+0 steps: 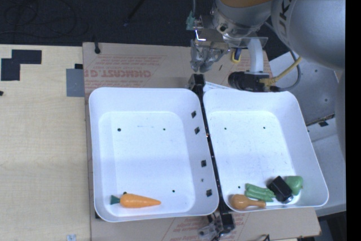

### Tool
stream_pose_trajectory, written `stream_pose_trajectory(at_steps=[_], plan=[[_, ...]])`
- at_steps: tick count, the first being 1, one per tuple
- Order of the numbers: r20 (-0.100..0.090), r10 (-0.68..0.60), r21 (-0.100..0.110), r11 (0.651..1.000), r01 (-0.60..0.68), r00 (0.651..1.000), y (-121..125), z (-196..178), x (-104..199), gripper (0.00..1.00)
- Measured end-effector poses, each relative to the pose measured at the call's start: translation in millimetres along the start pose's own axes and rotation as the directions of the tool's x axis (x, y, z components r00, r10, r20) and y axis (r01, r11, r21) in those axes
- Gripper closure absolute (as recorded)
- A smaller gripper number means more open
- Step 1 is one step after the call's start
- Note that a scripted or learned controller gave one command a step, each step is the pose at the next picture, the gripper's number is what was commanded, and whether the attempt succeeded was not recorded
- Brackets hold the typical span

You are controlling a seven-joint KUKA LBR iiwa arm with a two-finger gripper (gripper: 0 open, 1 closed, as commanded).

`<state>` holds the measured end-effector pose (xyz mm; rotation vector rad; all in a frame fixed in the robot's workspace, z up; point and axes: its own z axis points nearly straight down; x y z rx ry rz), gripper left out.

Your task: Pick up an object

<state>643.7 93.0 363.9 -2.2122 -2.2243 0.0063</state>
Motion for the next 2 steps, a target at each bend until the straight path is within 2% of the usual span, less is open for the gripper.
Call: stream_pose_trajectory(at_steps=[1, 2], plan=[[-0.002, -0.003, -0.005, 1.000, 0.003, 1.000, 0, -18, 93, 1.00], [0.000, 0.001, -0.004, 1.000, -0.001, 1.000, 1, -20, 151, 1.00]])
